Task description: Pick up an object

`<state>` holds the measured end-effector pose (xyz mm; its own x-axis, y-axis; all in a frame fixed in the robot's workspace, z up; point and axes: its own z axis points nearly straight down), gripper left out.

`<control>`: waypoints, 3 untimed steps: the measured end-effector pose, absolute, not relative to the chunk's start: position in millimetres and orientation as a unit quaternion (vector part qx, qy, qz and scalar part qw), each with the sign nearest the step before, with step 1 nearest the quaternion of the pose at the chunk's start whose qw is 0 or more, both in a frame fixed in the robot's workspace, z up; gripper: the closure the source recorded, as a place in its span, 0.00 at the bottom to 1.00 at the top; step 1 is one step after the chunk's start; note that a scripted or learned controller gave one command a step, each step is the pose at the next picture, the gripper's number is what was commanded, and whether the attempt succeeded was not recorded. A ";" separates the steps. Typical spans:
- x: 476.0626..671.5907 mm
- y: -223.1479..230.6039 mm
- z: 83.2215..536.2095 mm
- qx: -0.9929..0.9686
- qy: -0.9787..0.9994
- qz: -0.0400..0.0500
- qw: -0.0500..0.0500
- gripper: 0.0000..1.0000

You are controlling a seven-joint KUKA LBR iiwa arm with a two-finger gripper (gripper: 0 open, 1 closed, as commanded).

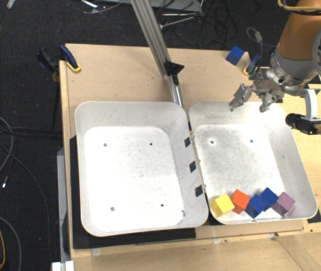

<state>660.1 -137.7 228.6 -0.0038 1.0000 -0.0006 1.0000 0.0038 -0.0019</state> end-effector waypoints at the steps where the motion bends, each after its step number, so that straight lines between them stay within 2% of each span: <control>1: 610.0 -132.4 191.7 -0.708 -0.706 0.002 0.003 0.00; 2: 681.0 -120.2 90.3 -0.705 -0.709 0.000 0.000 0.00; 3: 617.3 -164.7 163.0 -0.709 -0.705 0.000 -0.002 0.00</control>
